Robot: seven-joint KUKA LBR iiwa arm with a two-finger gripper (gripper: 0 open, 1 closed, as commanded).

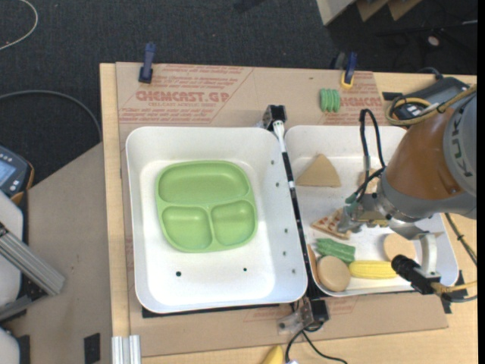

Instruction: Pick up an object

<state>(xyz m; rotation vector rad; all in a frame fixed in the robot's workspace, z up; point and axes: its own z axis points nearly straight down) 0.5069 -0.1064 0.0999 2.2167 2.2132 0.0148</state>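
Observation:
The right bin holds several toy foods. A tan wedge lies near its back left. A waffle-like slice sits mid-bin, with a green pod just in front of it. At the front lie a round tan bun, a yellow corn cob and a pale round piece. My gripper hangs low over the bin, right beside the waffle-like slice. The wrist hides its fingertips.
The left bin holds a green divided tray. A black hinge bar runs between the bins. A green clip-like piece lies on the board behind the right bin. Cables loop above the arm at the right.

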